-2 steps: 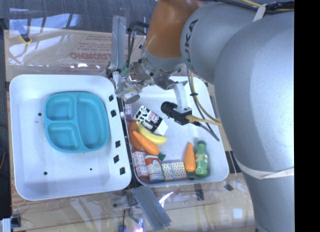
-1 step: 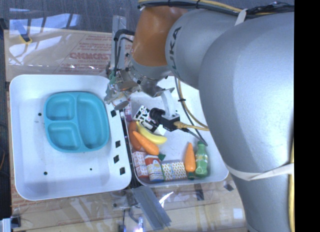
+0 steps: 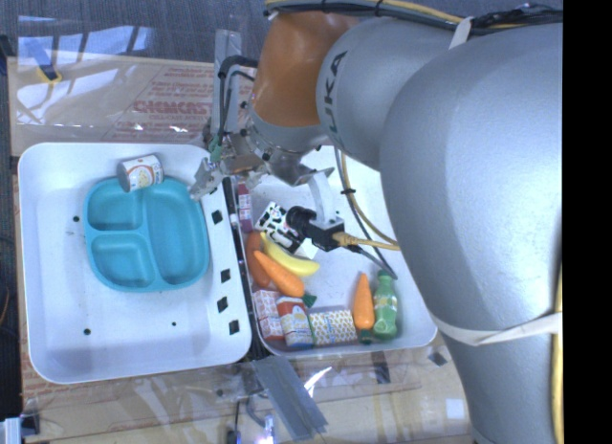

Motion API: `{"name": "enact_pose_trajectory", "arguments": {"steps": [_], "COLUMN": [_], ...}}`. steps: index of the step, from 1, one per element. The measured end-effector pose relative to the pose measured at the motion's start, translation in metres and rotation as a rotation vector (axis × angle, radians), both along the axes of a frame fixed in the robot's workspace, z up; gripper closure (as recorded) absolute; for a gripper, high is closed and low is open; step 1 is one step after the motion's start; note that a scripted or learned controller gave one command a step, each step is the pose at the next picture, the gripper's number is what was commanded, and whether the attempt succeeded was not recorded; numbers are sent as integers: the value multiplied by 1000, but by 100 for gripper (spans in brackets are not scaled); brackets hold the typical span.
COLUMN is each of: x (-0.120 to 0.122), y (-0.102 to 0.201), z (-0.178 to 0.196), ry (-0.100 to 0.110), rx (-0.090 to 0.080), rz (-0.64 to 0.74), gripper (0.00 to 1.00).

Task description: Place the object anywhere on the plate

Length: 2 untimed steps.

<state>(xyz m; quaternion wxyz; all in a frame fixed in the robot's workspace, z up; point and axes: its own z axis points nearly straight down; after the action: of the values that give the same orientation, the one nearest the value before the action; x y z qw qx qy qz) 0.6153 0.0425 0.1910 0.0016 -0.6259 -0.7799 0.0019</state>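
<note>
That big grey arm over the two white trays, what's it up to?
It is a robot arm meant to put a toy on the blue plate in the left tray. Its gripper hangs over the divide between the trays, beside the plate's upper right corner. A small can lies just above the plate. The right tray holds toy food: a banana, carrots, a green bottle.

The claw (image 3: 212,176) hangs over the seam between the bins. In the left bin (image 3: 57,337) lie a blue plate (image 3: 143,236) and a small can (image 3: 140,173) touching its rim. A banana (image 3: 292,260) and carrots (image 3: 363,303) fill the right bin (image 3: 421,332).
</note>
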Motion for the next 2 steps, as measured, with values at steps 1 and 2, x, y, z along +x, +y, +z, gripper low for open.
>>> {"name": "enact_pose_trajectory", "arguments": {"steps": [1, 2], "x": [-16, -15], "y": [-75, -74], "z": [0, 10], "ry": [0, 0], "rx": [1, 0], "rz": [84, 88], "gripper": [0, 100]}}
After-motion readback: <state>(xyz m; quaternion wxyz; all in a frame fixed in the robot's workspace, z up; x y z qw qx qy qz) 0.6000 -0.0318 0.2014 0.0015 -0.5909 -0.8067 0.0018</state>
